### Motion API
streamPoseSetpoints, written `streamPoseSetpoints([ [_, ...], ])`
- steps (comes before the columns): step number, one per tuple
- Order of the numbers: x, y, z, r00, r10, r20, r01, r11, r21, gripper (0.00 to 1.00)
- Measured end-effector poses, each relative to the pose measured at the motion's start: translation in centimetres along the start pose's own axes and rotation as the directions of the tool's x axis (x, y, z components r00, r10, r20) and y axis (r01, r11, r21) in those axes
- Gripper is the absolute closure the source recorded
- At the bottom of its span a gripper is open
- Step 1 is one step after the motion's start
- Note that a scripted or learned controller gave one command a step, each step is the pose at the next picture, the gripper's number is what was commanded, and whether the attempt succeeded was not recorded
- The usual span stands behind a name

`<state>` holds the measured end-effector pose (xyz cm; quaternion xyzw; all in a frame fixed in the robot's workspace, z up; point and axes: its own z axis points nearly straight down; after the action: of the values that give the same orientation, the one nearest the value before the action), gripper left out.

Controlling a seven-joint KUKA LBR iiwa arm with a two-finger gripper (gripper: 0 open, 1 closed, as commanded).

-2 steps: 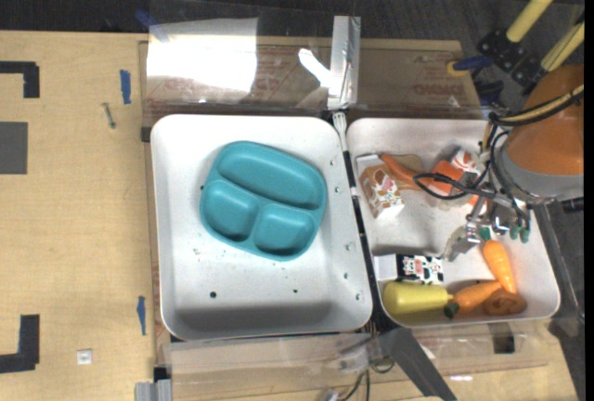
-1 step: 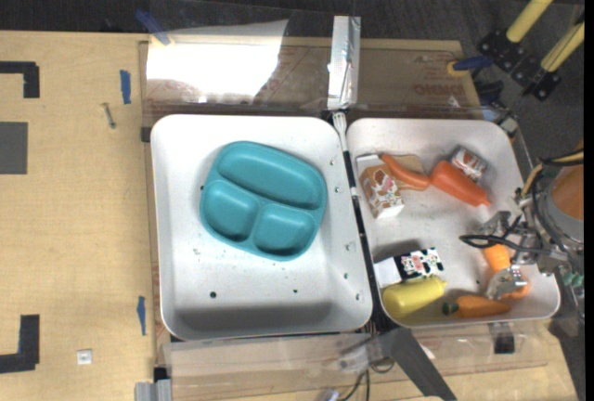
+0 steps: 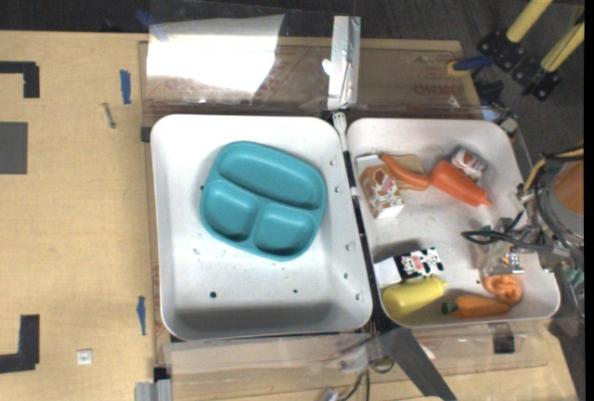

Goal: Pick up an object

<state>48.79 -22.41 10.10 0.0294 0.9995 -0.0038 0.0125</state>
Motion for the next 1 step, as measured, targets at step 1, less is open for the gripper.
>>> streamPoseSetpoints([
  [1,-3.44,5.66,1.19,1.000,-0.004,-0.011,0.004,1.000,-0.006,1.00],
])
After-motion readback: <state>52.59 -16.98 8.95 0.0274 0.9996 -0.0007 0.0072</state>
